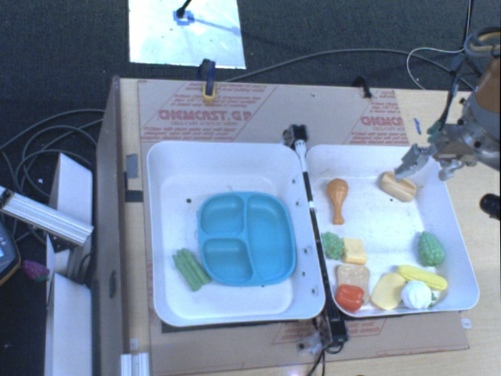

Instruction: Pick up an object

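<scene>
a: what's hard to see here?

b: the grey arm is cut off at the right edge, so just its wrist and the two-finger gripper [420, 163] show. it hangs over the upper right of the right-hand shallow white bin [462, 245]. one light finger [409, 161] slants down to the left and ends just above the tan bread-roll toy [398, 186]. the other finger is lost against the wrist, so whether they're spread or closed, i can't tell. nothing sits visibly between them.

a: and the roll itself?

b: lying on the bin floor near the far wall, right under that fingertip. touching or not, unclear.

a: count the rest of that bin.

b: one orange-brown plastic drumstick [337, 198], upright-ish in the middle. one bumpy green broccoli-like piece [334, 246] touching one yellow cheese-like block [355, 251]. one pale toast-coloured piece [353, 276] with one red pepper-like toy [350, 295] against it. one pale yellow rounded slice [387, 291], one white ball-shaped item [416, 294], one yellow corn or banana shape [423, 277] partly behind it, one green knobbly lump [430, 249] by the right wall. the near cluster overlaps, so edges blur.

a: left bin?

b: the left white bin [168, 210] has one light blue divided plastic tray [246, 237] with three compartments, and one green ridged vegetable toy [190, 269] just beside its lower left corner.
</scene>
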{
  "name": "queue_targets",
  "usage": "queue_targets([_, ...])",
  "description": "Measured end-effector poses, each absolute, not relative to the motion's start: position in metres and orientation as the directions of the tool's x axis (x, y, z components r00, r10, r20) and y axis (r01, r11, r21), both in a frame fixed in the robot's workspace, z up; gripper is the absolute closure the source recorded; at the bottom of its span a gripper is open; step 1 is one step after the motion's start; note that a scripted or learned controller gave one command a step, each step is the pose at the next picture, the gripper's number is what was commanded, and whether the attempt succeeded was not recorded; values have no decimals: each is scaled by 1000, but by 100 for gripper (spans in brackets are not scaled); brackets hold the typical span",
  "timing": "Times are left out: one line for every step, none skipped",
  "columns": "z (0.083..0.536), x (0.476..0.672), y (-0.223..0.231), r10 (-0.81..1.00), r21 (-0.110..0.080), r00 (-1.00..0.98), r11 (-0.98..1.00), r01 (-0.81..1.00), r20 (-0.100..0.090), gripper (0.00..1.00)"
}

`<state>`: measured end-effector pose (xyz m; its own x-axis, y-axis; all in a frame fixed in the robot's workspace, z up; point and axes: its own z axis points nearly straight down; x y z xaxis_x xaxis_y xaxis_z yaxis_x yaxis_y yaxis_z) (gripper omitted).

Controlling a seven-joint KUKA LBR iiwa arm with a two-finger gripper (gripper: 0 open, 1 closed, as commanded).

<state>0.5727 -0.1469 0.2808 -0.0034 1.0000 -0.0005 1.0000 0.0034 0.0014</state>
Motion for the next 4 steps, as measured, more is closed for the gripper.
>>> queue_targets([158, 624, -115, 1000, -2, -4, 4, 1000, 1, 0])
queue_targets([122, 661, -92, 1000, 2, -5, 5, 1000, 0, 0])
queue_targets([109, 578, -86, 1000, -1, -1, 1, 1000, 0, 0])
queue_targets([89, 551, -89, 1000, 0, -1, 1, 1000, 0, 0])
